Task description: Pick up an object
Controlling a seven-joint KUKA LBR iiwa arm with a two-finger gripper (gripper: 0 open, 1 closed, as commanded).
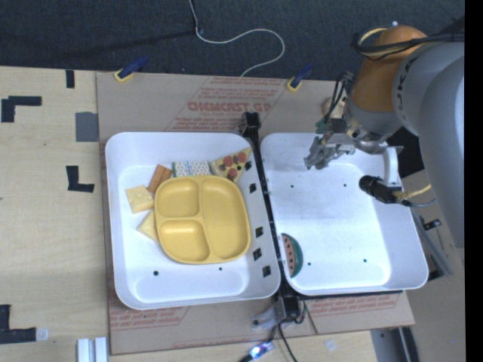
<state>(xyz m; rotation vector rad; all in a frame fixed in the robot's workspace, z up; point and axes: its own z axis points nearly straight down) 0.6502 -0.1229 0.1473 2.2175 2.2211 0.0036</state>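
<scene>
**My arm, as the camera sees it**

I see a thick, smooth grey arm (441,96) with a rounded orange band (381,74) above the wrist. Thin dark cables loop around that band. Below it sits a small dark grey claw (323,155), and a black, stubby cylindrical fitting (377,188) juts from a white bracket.

Fixed above the bench (45,202), looking down at a slant, far enough back to take in both white bins whole. Left bin (124,277) lying well left of the claw (323,157), right bin (407,270) spreading directly under and below it. Grey arm (434,104) entering from the frame's right, behind the claw, cut off by the edge. Dark floor (90,21) across the top, beyond the claw. No second vantage to compare with.
</scene>
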